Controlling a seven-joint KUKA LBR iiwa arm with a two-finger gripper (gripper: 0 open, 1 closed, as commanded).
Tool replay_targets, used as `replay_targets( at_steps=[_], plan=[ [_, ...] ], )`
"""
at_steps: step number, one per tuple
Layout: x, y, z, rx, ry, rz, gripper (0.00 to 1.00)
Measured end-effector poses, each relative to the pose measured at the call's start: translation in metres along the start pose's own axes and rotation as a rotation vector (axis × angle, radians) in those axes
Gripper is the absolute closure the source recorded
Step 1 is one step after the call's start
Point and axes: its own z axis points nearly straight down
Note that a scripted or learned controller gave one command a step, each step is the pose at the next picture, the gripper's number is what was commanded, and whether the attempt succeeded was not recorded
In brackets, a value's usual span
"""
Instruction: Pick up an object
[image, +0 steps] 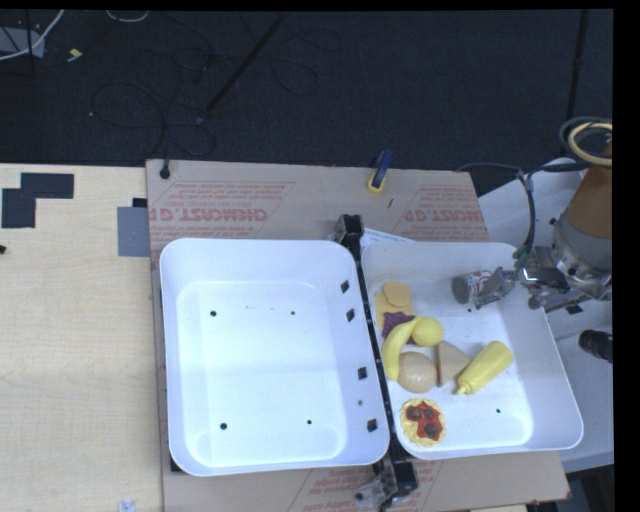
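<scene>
Hovering my pincer (478, 290) over the right bin (545, 400), upper part; can't tell its state. Mustard bottle (484, 367), banana (396, 345), lemon (428, 331) sit below-left, apart from it.

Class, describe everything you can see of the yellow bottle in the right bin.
The yellow mustard bottle looks like smooth plastic, with a stout body narrowing to a tip. It lies on its side, slanted, tip toward the bin's near left. It rests on the right bin's floor, its tip beside a tan wedge.
</scene>
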Motion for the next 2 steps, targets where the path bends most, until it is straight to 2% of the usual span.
replay_targets(
  at_steps=[1,2],
  plan=[
    [0.011,0.06,0.095,-0.004,-0.001,-0.003,0.0],
    [0.01,0.057,0.083,0.001,0.0,-0.002,1.0]
  ],
)
